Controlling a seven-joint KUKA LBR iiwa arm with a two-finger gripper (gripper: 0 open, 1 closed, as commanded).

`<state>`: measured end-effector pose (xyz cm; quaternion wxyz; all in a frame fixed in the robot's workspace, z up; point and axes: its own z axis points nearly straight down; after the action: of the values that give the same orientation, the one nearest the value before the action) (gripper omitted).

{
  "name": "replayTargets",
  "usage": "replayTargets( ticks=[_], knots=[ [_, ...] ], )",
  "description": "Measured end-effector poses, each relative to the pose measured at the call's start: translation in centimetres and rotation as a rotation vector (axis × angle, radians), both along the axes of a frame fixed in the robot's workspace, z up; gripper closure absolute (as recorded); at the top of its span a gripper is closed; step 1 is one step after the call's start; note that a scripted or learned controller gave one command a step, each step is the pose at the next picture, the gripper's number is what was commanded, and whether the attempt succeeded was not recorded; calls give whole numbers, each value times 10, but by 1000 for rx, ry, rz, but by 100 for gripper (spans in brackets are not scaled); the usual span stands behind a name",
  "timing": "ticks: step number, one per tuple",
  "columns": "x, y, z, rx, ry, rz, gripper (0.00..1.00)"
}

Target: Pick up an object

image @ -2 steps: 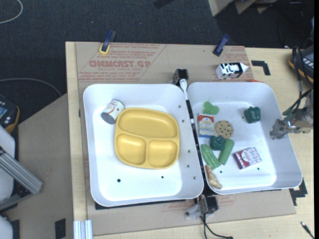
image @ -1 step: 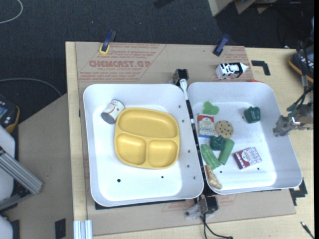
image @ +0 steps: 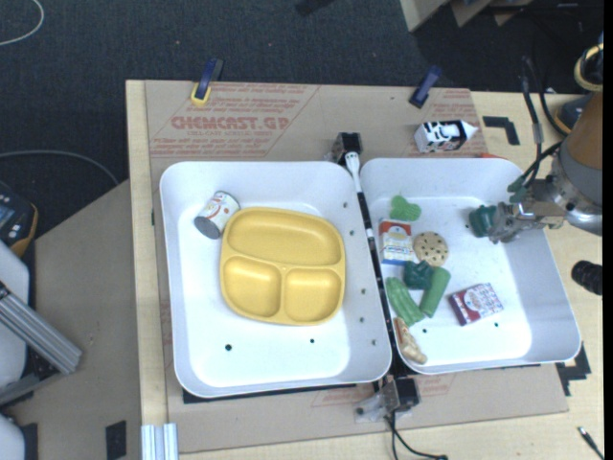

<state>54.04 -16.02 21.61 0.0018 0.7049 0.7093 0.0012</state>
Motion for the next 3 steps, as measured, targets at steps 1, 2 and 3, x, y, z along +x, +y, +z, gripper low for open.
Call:
replayTargets(
  ticks=[1, 2, 3],
  knots=[
    [31, 48, 13, 0, -2, 0, 100],
    [66, 100, 8, 1, -1, 1, 100],
    [85, 110, 2, -1, 0, -4, 100]
  ],
)
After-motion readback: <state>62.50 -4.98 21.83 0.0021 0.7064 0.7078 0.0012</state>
